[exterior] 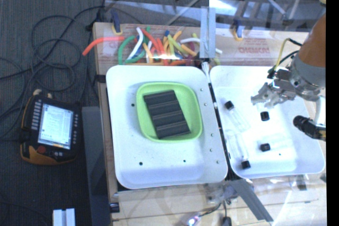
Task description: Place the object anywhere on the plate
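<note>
A green plate [169, 111] lies in the left white bin [159, 166]. A dark grey ridged block [167, 114] rests on the plate's middle. Several small black pieces lie in the right bin [286, 166]: one [229, 105] near its left wall, one [265, 116] in the middle, one [265, 147] nearer the front and one [245, 164] at the front left. Faint clear shapes seem to lie beside some of them. My gripper [267, 95] hangs over the right bin's upper half, just above the middle black piece, with nothing visibly held.
A bundle of coloured cords [153, 45] lies behind the left bin. A grey upright post [210, 34] stands at the back between the bins. A black cylinder on the arm [306, 125] overhangs the right bin's right side. A teach pendant [50, 127] sits on the floor at left.
</note>
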You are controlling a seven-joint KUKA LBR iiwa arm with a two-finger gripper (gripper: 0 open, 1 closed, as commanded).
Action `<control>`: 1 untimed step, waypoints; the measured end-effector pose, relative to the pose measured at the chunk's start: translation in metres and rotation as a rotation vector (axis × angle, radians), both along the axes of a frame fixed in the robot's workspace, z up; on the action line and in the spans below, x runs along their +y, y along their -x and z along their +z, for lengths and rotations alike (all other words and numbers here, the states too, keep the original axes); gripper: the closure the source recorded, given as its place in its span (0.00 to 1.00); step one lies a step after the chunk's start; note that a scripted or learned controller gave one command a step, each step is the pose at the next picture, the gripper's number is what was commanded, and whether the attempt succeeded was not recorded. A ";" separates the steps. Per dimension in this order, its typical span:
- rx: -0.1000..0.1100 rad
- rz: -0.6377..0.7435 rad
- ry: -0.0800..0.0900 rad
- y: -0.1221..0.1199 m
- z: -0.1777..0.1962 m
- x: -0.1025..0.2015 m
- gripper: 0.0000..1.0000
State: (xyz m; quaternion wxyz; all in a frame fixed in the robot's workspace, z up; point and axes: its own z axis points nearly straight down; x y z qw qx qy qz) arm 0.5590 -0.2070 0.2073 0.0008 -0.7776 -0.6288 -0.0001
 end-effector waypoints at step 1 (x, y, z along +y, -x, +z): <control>0.000 0.000 0.000 0.000 0.000 0.000 0.00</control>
